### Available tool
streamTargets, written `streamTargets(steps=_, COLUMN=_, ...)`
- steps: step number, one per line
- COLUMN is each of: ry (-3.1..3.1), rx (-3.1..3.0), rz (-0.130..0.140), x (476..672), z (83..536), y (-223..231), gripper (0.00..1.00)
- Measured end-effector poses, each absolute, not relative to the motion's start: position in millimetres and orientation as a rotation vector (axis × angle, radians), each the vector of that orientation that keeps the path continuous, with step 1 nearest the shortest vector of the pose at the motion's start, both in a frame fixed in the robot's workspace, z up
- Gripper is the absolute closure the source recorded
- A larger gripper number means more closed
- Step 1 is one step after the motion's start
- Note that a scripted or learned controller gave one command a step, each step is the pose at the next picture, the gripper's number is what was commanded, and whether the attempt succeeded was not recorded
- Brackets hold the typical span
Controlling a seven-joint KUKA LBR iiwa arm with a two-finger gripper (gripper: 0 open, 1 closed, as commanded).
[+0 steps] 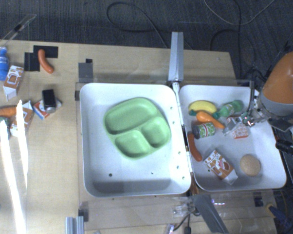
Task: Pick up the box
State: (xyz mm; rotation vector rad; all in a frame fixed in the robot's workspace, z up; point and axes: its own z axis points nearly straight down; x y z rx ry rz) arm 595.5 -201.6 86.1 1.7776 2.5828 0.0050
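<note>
Box, small carton with brown and white print, lying tilted on the floor of the right bin, lower middle of that bin, just left of a round tan ball and right of a red-orange sausage-shaped piece at the bin's left wall. Upper part of the same bin: yellow banana, orange carrot, green bottle, small can with a green label, and a white-and-red packet. Gripper at the right bin's upper right, over the packet and well apart from the box; cannot tell how far its claw is parted or whether it has hold of anything. Left bin holds a green divided tray. Assorted small toys sit on the bench at upper left of the frame.
</note>
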Motion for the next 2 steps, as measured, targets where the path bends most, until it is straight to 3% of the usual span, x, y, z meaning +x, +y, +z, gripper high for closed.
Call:
streamTargets(steps=1, ry=2.582, rx=1.773, rz=0.011, x=598.5, z=94, y=-200, gripper=1.0)
streamTargets(steps=2, ry=2.506, rx=1.883, rz=0.006, x=601.2, z=209, y=-125, gripper=1.0)
